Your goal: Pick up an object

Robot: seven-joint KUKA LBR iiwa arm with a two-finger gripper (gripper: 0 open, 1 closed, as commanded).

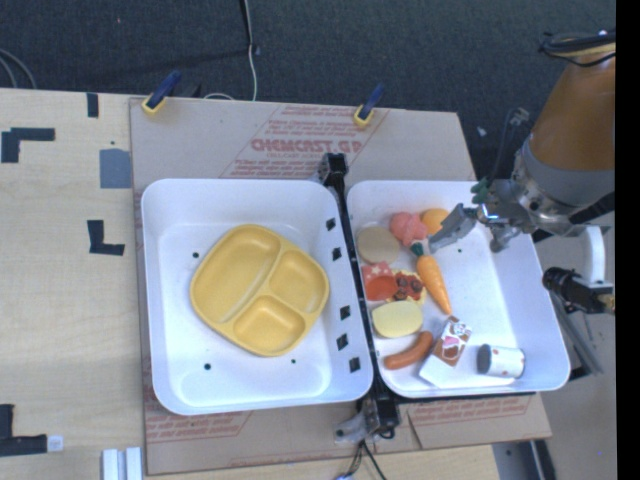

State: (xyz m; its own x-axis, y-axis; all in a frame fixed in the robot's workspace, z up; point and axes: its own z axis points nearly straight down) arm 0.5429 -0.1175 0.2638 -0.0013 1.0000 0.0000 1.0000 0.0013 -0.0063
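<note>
The pincer [438,238] hangs low over the right bin [520,298], its tips just above the carrot [433,281]; whether it is open or closed I cannot tell. Crowded close by are a pink toy [407,227], an orange ball [435,217], a tan disc [377,243], a pizza slice [385,286], a pale yellow round [397,318], a sausage [408,351] and a small carton [452,342]. A white tube [499,360] lies near the bin's front corner. The left bin [165,298] holds a yellow tray [259,288].
</note>
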